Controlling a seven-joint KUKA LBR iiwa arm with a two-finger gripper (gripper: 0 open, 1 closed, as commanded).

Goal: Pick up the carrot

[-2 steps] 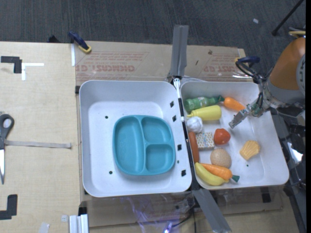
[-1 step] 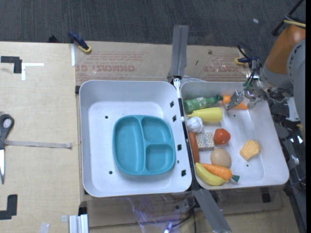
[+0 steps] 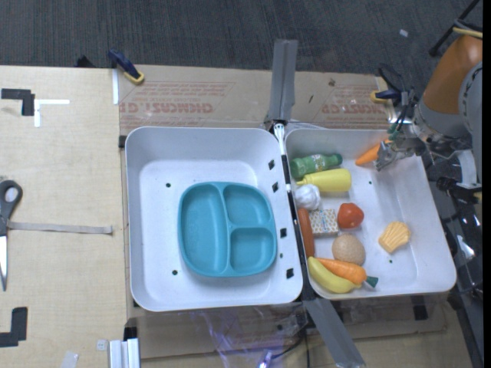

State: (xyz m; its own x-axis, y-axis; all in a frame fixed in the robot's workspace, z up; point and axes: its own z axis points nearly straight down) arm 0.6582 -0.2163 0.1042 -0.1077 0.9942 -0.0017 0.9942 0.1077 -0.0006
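Where carrot [image 3: 344, 269] lies, banana [image 3: 331, 278] touching

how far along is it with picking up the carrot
Done: the arm has reached into the right bin, with the gripper at its far right corner. In hand: a small orange piece sits right at the gripper, but a real grasp isn't clear. Left: the carrot lies untouched at the near edge, across the banana, so the pick itself remains.

A teal divided tray [image 3: 228, 228] lies in the left white bin [image 3: 146, 205], while the right bin [image 3: 418, 228] holds a green bottle [image 3: 315, 163], a yellow corn cob [image 3: 328, 180], a tomato [image 3: 350, 215] and a banana [image 3: 331, 279]; scissors [image 3: 6, 228] lie at the counter's [image 3: 61, 182] left edge.
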